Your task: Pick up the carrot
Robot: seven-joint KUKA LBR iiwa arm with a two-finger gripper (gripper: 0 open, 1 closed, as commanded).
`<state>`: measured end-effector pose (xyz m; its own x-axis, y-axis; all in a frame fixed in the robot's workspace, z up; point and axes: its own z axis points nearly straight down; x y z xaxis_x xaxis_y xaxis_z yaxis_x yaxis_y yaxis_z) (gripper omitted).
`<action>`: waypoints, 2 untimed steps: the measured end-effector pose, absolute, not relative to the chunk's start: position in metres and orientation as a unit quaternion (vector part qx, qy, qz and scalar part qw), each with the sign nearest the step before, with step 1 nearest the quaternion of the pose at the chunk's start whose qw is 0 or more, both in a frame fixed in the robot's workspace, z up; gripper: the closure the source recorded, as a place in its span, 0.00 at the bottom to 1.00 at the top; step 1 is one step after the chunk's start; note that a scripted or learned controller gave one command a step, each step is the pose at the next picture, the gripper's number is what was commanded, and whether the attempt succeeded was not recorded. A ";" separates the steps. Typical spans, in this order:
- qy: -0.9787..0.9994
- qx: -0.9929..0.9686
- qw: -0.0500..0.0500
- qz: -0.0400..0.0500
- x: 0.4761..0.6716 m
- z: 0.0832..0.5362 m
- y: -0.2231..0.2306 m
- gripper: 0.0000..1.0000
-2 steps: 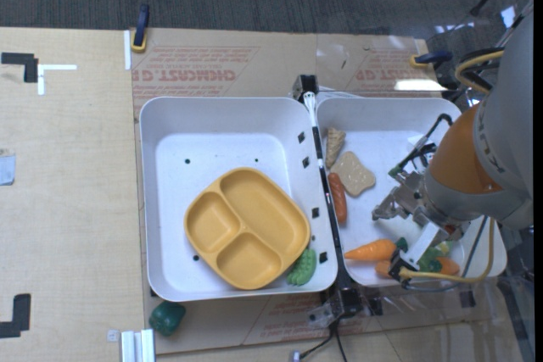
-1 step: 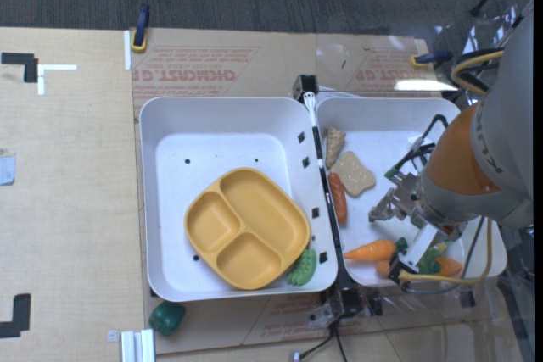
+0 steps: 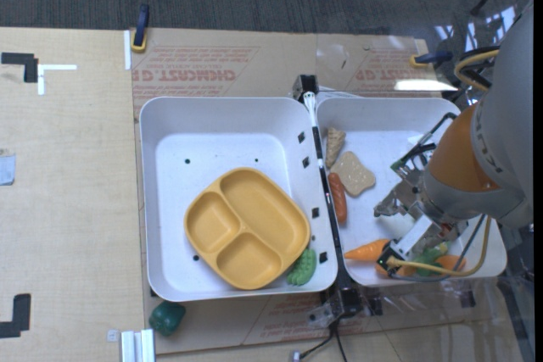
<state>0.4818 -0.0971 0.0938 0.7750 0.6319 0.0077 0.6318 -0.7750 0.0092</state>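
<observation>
Grey arm point(image 3: 513, 89) with an orange band point(image 3: 462, 157)

The arm's upper link is broad, rounded and pale grey. Below it runs a wide orange band, then a darker grey wrist section with a smooth, curved shell. Thin black cables loop along its left side, and a yellow cable arcs beneath it. The gripper point(image 3: 399, 254) is built of metal-grey and white parts with black pieces near the tip. Its small details are too blurred to make out.
</observation>
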 end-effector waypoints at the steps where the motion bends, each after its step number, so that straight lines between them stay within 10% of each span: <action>1: 0.243 0.970 -0.001 0.000 0.479 0.092 -0.098 0.00; 2: 0.105 0.994 0.000 0.001 0.479 0.096 -0.094 0.00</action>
<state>0.4790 -0.0937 0.0957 0.9780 0.2085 0.0014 0.2085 -0.9780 -0.0005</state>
